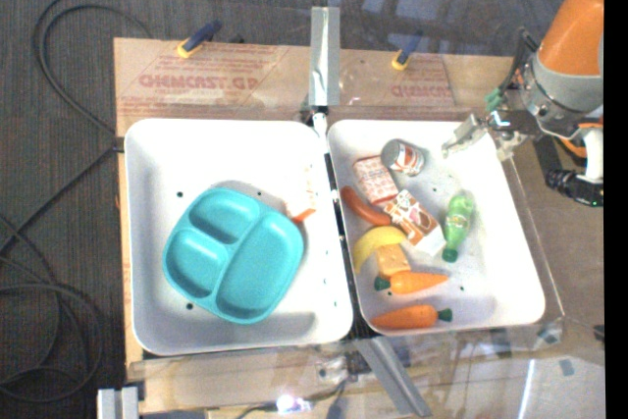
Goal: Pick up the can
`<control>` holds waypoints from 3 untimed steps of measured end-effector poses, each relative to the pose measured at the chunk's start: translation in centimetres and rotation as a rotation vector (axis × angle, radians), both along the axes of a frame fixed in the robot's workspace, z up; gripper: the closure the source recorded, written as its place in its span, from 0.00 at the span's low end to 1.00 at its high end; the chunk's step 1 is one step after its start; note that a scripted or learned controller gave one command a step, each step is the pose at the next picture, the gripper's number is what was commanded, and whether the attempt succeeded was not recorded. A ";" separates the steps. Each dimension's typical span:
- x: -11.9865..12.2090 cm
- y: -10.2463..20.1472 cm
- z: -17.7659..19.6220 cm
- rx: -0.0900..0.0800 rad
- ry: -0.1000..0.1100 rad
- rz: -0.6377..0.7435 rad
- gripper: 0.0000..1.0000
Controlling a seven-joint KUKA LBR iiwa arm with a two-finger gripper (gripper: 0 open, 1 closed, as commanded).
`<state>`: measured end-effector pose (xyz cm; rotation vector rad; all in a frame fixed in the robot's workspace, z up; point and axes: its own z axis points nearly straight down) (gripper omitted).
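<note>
The can (402,156) is silver with a red label. It lies on its side near the back of the right bin (525,260), its open end facing the camera. My gripper (483,136) hangs over the bin's back right corner, to the right of the can and apart from it. It is open, and nothing sits between its fingers. The grey arm with its orange band reaches in from the right edge.
Crowded in front of the can are a red-and-white box (375,178), a sausage (363,208), a small carton (413,217), a green bottle (457,221), a yellow fruit (375,245) and two carrots (412,283). The left bin (147,162) holds a teal divided plate (234,253).
</note>
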<state>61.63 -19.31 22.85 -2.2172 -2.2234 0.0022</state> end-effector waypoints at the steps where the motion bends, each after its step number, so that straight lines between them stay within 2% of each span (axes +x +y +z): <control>1: 5.1 3.6 -8.7 -0.008 -0.022 0.006 0.00; 2: 4.7 5.5 -13.9 -0.004 -0.008 -0.288 0.00; 3: 3.2 9.3 -14.0 -0.002 -0.010 -0.367 0.00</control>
